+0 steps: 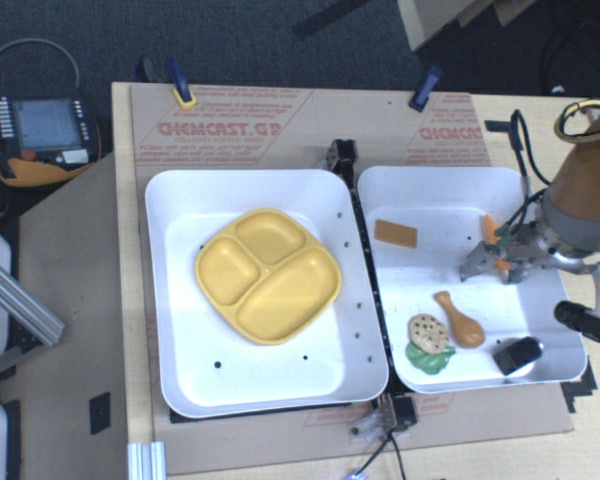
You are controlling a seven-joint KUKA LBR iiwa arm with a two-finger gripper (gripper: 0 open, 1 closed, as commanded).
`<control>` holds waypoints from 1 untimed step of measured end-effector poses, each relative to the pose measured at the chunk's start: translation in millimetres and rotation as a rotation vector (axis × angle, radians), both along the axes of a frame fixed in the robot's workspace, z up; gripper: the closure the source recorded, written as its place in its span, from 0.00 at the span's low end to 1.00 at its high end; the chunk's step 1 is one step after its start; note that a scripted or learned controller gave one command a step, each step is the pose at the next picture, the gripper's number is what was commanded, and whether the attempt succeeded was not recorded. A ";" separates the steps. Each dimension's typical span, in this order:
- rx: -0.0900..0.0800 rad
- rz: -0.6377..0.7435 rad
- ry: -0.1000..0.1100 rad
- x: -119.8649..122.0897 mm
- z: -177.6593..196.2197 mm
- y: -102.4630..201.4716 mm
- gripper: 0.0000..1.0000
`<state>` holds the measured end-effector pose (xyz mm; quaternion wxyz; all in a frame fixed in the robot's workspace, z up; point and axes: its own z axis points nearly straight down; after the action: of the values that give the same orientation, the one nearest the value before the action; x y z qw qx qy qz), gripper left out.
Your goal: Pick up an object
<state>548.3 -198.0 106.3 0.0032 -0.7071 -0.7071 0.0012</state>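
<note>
Camera view: my gripper (492, 264) sits in the right bin (420, 193), jaw state unclear. Drumstick (460, 321) lies below-left; closing here risks grabbing nothing.

Glossy yellow plastic tray (269, 274); smooth white plastic bins (170, 298)

Bench (130, 268) (two white bins (170, 298))

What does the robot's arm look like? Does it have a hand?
The arm is chunky and rounded, with an orange-brown band above a grey wrist. A thin black cable loops beside it. At its end is a small grey metal gripper with two fingers instead of a hand, and an orange piece sits just above them.
</note>
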 end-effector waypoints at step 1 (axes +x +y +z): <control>-0.004 0.000 -0.008 1.8 13.7 -1.1 1.00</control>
<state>550.1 -199.1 120.0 -0.0008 -0.7071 -0.7071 -0.0001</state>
